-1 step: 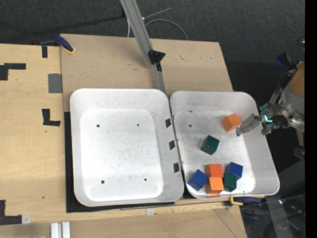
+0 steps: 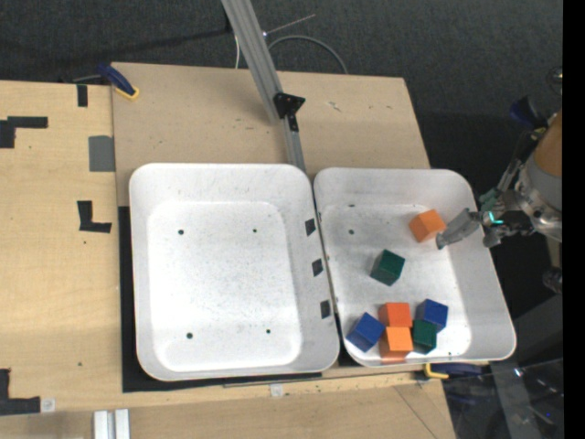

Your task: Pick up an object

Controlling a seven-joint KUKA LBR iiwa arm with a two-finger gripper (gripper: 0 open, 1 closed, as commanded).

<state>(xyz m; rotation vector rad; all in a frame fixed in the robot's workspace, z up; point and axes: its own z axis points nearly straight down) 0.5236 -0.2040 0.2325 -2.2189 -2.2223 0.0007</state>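
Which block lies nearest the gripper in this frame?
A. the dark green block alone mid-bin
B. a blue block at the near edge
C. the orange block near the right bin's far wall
C: the orange block sits just left of the gripper in the right bin, closer than any other block.

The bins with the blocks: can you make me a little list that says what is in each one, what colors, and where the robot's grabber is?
left bin: no blocks seen
right bin: six blocks
lone orange block: near the bin's far right, apart from the rest
dark green block: alone in the middle
near cluster: blue block, two orange blocks, green block, second blue block, bunched at the near edge
gripper: over the right bin's right side, just right of the lone orange block, holding nothing visible
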